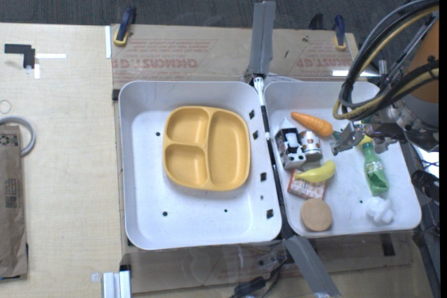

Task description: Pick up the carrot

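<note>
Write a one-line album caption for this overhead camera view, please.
Robot arm's end effector hovers just right of the carrot in the right bin; a yellow divided plate sits in the left bin.

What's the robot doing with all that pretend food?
A robot arm reaches into the right bin, and its gripper hovers just right of the carrot. The carrot lies at the back of the bin, not yet picked up. Near it are a banana, a green bottle and a round cookie. The left bin holds a yellow plate.
</note>
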